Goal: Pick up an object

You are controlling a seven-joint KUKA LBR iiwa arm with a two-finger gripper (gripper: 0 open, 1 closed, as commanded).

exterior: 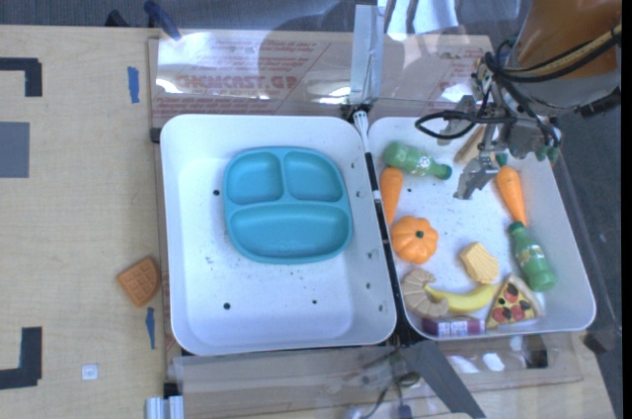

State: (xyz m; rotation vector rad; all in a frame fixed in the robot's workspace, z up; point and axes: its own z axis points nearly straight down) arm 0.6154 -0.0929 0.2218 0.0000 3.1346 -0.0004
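Note:
The right bin (573, 239) holds several toy foods: a green bottle (417, 161), a carrot (391, 192) by the divider, an orange pumpkin (415, 239), a second carrot (511, 193), another green bottle (532, 259), a yellow corn piece (480, 261), a banana (464, 296) and a pizza slice (513, 303). My gripper (478, 176) hangs over the upper middle of this bin, between the first green bottle and the right-hand carrot, above bare bin floor. I see nothing held in it.
The left bin (197, 289) carries a blue divided plate (287, 205). A brown waffle piece (139, 280) lies on the wooden bench left of the bins. Clear plastic sheeting (257, 61) stands behind both bins. Cables (444, 123) trail off the wrist.

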